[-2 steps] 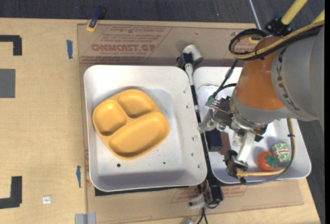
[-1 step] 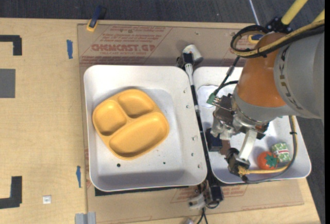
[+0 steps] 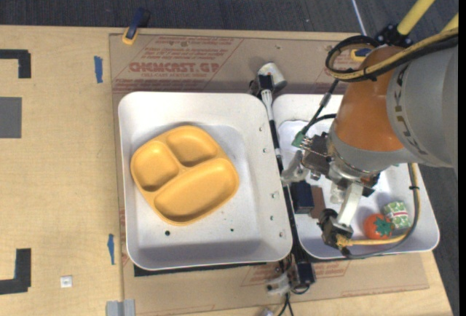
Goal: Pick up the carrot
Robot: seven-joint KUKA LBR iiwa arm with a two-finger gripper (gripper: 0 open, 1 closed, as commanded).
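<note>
The carrot (image 3: 376, 227), a small orange piece with a green top, lies in the front right corner of the right bin (image 3: 426, 234). My gripper (image 3: 317, 170) hangs over the left half of that bin, under the grey and orange wrist, to the left of the carrot and apart from it. The wrist hides its tips. Nothing shows between them.
A green, white and red patterned item (image 3: 397, 212) sits just behind the carrot. A dark block (image 3: 301, 197) lies by the right bin's left wall, below the gripper. In the left bin (image 3: 138, 234) rests a yellow divided plate (image 3: 185, 173).
</note>
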